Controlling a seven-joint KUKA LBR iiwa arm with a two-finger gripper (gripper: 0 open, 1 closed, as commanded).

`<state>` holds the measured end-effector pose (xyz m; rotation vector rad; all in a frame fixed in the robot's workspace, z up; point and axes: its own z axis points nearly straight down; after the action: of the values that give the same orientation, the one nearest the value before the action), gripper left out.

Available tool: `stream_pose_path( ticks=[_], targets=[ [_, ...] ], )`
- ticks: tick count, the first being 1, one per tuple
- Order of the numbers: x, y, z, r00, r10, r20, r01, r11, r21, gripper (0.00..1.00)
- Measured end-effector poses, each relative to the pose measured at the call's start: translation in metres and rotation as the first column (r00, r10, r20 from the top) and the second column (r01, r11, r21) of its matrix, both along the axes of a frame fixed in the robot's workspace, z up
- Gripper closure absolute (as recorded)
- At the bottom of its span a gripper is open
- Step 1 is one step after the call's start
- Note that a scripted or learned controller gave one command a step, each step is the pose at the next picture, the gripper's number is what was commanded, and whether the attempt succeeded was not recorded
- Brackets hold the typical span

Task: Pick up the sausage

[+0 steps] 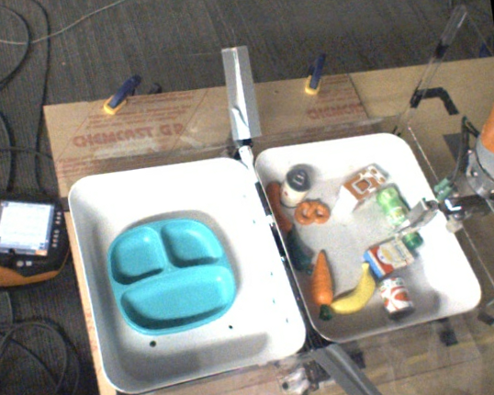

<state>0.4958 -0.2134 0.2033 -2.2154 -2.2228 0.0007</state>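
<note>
Can (396,296) and banana (356,293) sit nearest me, by the right bin's (449,297) front wall. Sausage (277,207) is jammed against that bin's left wall, partly hidden by the rim, so I can't make out its full length. Carrot (320,278) lies just below it. My hand (441,205) hovers over the right edge; can't tell its state. Arm is cut off at frame edge. Left bin holds a blue tray (174,273).

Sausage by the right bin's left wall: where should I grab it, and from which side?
Grip the sausage mid-length, coming straight down. It lies lengthwise along the bin wall, so closing across its narrow width looks best, though there is little room on the wall side. The pretzel sits close on the other side.
</note>
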Motion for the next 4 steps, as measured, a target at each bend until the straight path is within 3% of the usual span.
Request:
stream_pose_path(
  ticks=[1, 2, 3, 4],
  targets=[
    [0.002, -0.001, 0.021, 0.994, -0.107, 0.002, 0.107, 0.994, -0.001, 0.00],
    [0.056, 0.042, -0.023, 0.999, -0.041, 0.000, 0.041, 0.999, -0.003, 0.00],
    [0.114, 0.073, -0.111, 1.000, -0.019, 0.018, 0.020, 1.000, -0.010, 0.00],
    [0.114, 0.077, -0.101, 1.000, -0.015, 0.017, 0.015, 1.000, -0.006, 1.00]
  ],
)
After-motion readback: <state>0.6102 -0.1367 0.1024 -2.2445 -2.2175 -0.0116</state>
